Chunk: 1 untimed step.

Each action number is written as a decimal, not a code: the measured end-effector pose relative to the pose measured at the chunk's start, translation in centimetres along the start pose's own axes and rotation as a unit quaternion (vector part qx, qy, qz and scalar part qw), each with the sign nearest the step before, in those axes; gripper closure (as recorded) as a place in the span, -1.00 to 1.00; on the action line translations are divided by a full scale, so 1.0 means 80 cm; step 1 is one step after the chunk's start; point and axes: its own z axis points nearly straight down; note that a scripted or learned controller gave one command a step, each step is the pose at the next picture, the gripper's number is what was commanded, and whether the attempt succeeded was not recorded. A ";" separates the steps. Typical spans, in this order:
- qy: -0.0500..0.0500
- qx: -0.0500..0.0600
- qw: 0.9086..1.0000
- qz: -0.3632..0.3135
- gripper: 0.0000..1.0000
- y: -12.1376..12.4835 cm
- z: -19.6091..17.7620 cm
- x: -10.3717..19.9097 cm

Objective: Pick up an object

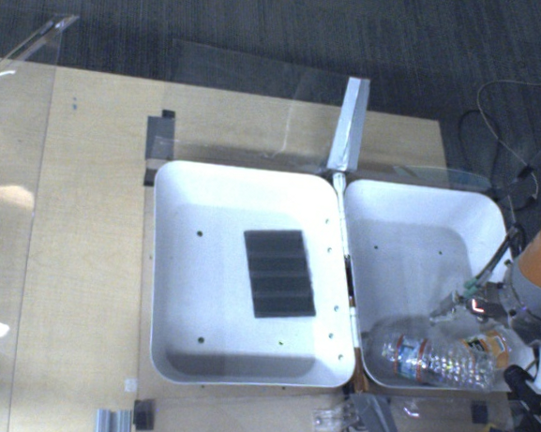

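White bins: 2; 1 black pad, 1 bottle.

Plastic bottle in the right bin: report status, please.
Claw low in right bin. Plastic bottle lying flat by near wall, not gripped. Dark ridged block in left bin.

bottle: clear glossy plastic | bins: smooth white | pad: matt black

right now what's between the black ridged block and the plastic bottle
In the camera view, the two bins' adjoining walls and bare white floor lie between the black ridged block and the plastic bottle.
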 end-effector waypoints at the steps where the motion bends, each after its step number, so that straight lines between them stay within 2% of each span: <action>1: 0.001 -0.005 1.000 0.000 -1.00 0.008 0.017 0.093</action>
